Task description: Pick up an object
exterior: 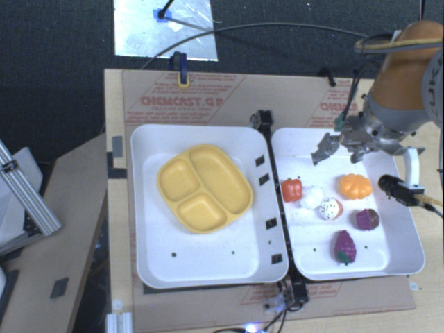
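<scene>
Camera view: the end effector [341,149] hangs spread wide, holding nothing, over the right bin [399,259] — above the pumpkin [355,186], pepper [292,189] and egg [330,209]. A yellow tray [205,187] lies in the left bin [149,255].

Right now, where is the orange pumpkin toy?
In the camera view, the orange pumpkin toy lies in the right bin, toward its right side, just above the small purple toy and right of the speckled white ball.
</scene>
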Motion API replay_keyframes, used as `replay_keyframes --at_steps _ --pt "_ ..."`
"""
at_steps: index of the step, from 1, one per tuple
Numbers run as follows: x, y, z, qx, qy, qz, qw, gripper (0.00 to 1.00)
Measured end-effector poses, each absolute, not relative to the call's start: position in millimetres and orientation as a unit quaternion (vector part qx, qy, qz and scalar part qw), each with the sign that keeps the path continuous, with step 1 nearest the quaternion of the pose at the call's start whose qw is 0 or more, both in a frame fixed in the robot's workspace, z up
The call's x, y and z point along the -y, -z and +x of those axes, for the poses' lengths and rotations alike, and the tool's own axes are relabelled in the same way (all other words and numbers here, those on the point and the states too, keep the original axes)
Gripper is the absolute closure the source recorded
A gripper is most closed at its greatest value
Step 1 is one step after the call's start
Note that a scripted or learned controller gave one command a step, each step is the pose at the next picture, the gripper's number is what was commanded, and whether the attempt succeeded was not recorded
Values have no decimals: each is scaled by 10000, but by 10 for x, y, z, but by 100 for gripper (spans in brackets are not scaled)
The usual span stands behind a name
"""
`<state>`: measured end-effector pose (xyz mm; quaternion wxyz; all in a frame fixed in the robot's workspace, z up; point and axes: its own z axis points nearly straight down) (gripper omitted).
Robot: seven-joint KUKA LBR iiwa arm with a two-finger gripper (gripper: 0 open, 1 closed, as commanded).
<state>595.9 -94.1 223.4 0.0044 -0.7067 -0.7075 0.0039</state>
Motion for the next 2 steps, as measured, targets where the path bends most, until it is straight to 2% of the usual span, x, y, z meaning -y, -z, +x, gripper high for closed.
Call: replay_keyframes --at_steps 1,2 --pt "940 -2309 5984 7082 4 -7060 -6 0" --pt "884 -1806 5896 7075 -6 -7067 10 0"
